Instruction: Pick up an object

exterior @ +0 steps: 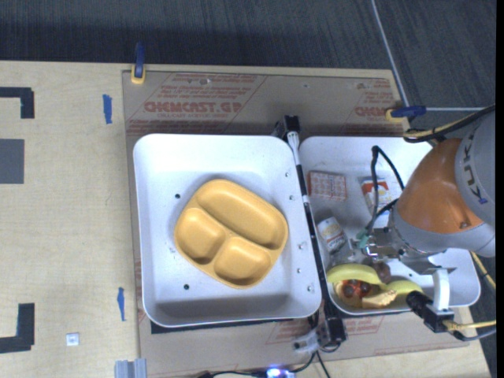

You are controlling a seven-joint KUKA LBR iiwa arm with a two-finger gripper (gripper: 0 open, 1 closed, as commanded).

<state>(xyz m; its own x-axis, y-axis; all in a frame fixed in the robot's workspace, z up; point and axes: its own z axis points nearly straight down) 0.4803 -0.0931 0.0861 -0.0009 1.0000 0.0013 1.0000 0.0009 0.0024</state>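
A yellow three-compartment plate (230, 231) lies in the left bin (157, 164). The right bin (346, 152) holds a yellow banana-shaped object (364, 275) and a red-and-brown object (356, 290) at its front edge, a small pale jar or packet (329, 233), a red-printed card (327, 186) and a small white-and-orange packet (375, 189). My gripper (383, 270) reaches down from the orange-banded wrist (437, 195) right over the front items, just above the banana. The wrist hides the fingertips.
Black cables (381, 168) loop over the right bin beside the wrist. The bins sit on a brown cardboard sheet (197, 101) held by a blue clamp (138, 60) at the back left. A metal divider (301, 187) runs between the bins.
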